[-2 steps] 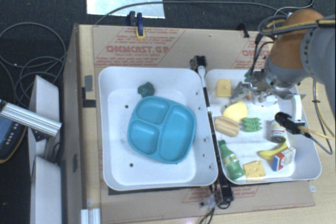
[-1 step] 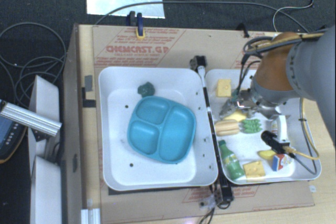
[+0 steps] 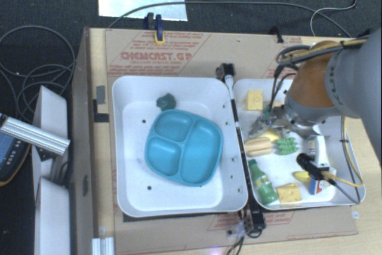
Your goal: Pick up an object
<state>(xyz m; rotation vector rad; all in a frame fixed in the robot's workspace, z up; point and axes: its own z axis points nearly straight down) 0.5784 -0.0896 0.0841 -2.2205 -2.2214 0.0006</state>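
My gripper (image 3: 267,123) hangs low over the right bin (image 3: 352,200), its tips down among the clutter toward the bin's nine o'clock side, but I cannot tell how it is set or whether it has anything. Just below it lie a tan roll-shaped piece (image 3: 258,145) and a green leafy toy (image 3: 286,145), probably my nearest candidates. A green bottle (image 3: 262,182) lies at six o'clock. The left bin (image 3: 128,128) carries a blue divided plate (image 3: 182,147).
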